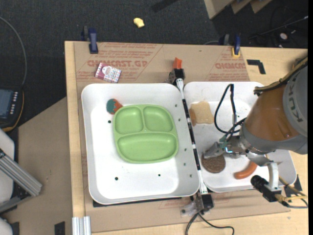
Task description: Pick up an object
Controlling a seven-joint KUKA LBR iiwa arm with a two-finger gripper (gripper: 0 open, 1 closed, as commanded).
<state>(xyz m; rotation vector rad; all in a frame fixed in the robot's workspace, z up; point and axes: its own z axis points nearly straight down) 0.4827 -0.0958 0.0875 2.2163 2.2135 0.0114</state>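
In the right bin [208, 182] lie a brown round cookie-like disc [214, 164], an orange sausage-shaped piece [245, 170] and a tan bread slice [201, 113]. My gripper [215, 153] hangs low over the near part of this bin, right at the top edge of the brown disc. The arm's grey and orange wrist covers the area behind it. In the left bin [98, 180] sits a green three-compartment plate [145, 133], with a small red and teal object [114, 105] at its far left corner.
A divider rail [188, 126] runs between the two bins. A black cable [226, 106] loops above the right bin. A small pink patterned packet [108, 72] lies on the bench behind the left bin. Clamps [91, 39] hold the board's far edge.
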